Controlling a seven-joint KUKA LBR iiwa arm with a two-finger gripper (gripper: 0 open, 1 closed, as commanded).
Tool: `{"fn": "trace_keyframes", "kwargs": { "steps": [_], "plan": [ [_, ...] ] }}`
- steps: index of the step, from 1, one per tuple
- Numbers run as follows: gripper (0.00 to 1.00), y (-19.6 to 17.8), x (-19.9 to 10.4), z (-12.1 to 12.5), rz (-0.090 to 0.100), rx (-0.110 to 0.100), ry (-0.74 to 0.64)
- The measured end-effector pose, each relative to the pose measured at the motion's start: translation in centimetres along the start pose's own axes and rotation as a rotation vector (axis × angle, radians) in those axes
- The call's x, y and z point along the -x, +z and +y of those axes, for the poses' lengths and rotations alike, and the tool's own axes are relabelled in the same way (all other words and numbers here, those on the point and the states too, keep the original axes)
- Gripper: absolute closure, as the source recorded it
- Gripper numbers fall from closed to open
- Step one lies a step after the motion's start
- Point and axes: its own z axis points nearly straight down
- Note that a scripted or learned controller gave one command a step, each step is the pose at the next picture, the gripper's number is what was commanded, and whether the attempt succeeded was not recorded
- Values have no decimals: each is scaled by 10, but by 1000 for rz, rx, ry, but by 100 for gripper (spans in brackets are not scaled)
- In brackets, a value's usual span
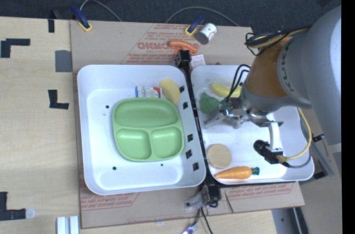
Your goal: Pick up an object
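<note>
Candidate objects all in the right bin [288,172], centre-right of frame. Dark green lump [208,102] near that bin's left wall, yellow banana-like piece [222,89] just above and to its right, partly hidden by the arm. Round tan disc [219,156] lower down, orange carrot [235,173] along the bottom edge, just beside the disc. Scattered, mostly apart from one another, so probably dumped loose to give a choice of grasp targets (judgement only).

Tool [232,115] low in the right bin, just right of the green lump and below the yellow piece. Nothing visible between its tips; width of opening too blurred and shadowed to tell. Wrist with orange band [265,75] directly above it, so reach looks near vertical, likely aimed at the green lump or the yellow piece. Task not yet done, by the look of it.

Left bin [89,116] holds a green divided plate [147,128] in the middle, with a yellow piece [171,91] and a small printed box [146,92] at the plate's top edge. Well apart from the tool.

Both bins on a cardboard sheet [127,44] on the worktop; clips and cables at the top edge of the cardboard.
</note>
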Motion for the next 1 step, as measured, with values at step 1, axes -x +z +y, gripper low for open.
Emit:
{"fn": "trace_keyframes", "kwargs": {
  "steps": [1],
  "plan": [
    [0, 0, 6, 54, -3, 2, 1]
  ]
}}
